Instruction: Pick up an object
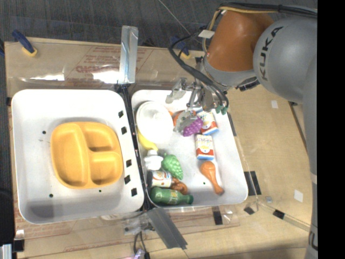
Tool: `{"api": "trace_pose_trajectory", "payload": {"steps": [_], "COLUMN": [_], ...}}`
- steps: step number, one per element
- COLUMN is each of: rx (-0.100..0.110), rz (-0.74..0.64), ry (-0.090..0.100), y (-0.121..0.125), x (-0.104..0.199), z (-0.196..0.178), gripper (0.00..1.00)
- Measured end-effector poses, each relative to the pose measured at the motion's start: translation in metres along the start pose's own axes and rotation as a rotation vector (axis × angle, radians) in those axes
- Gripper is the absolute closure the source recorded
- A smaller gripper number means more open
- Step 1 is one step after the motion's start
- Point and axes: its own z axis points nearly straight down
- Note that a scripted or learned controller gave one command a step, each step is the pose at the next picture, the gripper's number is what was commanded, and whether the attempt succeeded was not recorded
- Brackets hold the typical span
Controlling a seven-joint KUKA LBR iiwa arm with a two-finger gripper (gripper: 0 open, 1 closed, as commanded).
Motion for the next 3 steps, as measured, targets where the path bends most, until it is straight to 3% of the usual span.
{"api": "trace_pose_trajectory", "payload": {"steps": [1, 2, 3], "rx": [0.000, 0.000, -0.001], "rz": [-0.072, -0.052, -0.055], "ry": [-0.003, 0.000, -0.001], "y": [-0.033, -0.081, -0.080], "x": [0.046, 0.069, 0.069], "z": [0.102, 0.121, 0.121], "gripper": [0.00, 0.00, 0.00]}}
